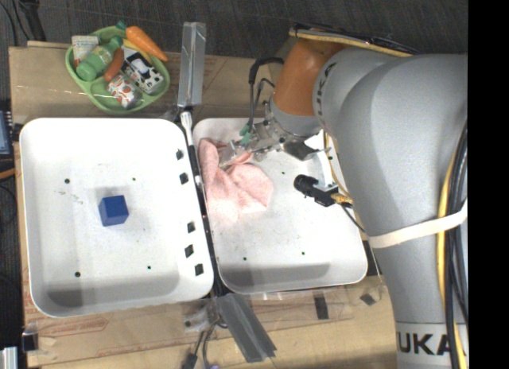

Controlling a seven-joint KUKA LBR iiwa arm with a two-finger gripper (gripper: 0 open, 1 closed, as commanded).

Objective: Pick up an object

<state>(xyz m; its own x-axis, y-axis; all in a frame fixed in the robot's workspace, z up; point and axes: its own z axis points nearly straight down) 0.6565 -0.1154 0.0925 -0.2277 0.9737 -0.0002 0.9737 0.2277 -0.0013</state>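
As gripper (pixel 242 146) sits on pink cloth (pixel 235 184) in right bin (pixel 318 268) — finger state unreadable | pinch a raised fold, lift straight — slowly.

Two white bins (pixel 48 200), one blue cube (pixel 114 210), one pink cloth (pixel 235 184) beneath the gripper (pixel 242 149), one green bowl (pixel 87 93) holding perhaps six toys.

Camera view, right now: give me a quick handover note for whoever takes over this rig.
Gripper: down in the right bin, at the top edge of the pink cloth; finger state unclear.
Things: pink cloth crumpled along the right bin's left side; blue cube in the left bin; green bowl of toy food on the bench behind the bins.
Done: nothing visibly lifted.
Left: secure a grasp and lift an object.
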